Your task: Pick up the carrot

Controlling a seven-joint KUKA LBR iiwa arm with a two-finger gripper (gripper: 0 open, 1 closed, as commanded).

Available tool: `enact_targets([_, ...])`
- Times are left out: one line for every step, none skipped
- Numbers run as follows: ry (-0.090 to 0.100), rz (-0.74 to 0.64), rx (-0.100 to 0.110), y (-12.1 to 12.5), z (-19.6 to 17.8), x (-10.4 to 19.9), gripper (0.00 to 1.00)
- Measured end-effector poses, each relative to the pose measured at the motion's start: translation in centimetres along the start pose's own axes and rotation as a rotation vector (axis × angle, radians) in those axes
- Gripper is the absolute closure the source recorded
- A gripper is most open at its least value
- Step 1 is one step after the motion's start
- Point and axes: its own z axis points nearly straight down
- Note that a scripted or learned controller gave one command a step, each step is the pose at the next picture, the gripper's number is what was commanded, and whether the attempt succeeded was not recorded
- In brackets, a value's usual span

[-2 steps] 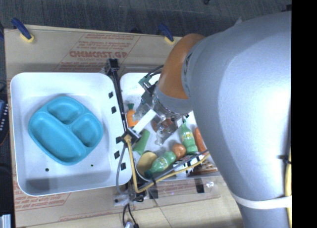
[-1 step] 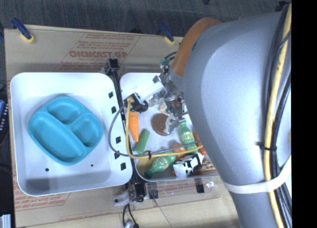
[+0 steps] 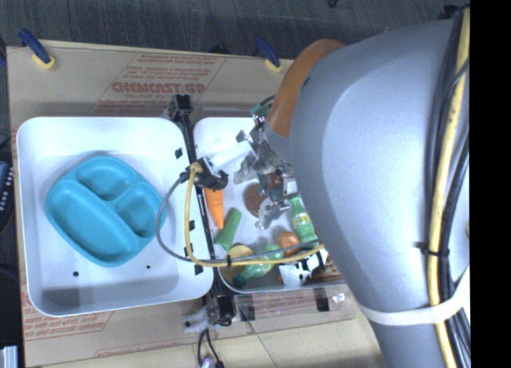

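**Carrot pick: pincer low in the right bin, carrot not yet taken**

The arm (image 3: 383, 175) is reaching in from the right and is covering much of the right bin (image 3: 209, 131). The pincer (image 3: 270, 187) is hanging low inside that bin, over a brown item (image 3: 252, 197). How far it is open cannot be told, because the metal parts at its tip are overlapping with the clutter beneath. Nothing orange is showing at its tip, so the grasp is judged as not yet made.

The carrot (image 3: 214, 207) is lying on the bin floor at the left wall, just beside the black divider (image 3: 190, 175) between the 2 bins. It is pointing roughly toward the near edge, with a green item (image 3: 228, 228) just to its right. A yellow cable (image 3: 188, 223) is looping close by its left side.

Relative to the pincer, the carrot is sitting to the left and slightly nearer the camera, apart from it, with the brown item between them. What is left, by this reading: shifting left, closing on the carrot, and lifting. The left bin (image 3: 48, 278), holding a blue tray (image 3: 100, 207), is playing no part.
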Motion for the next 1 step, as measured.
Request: enact_targets([0.000, -0.001, 0.001, -2.62, 0.04, -0.11, 0.00])
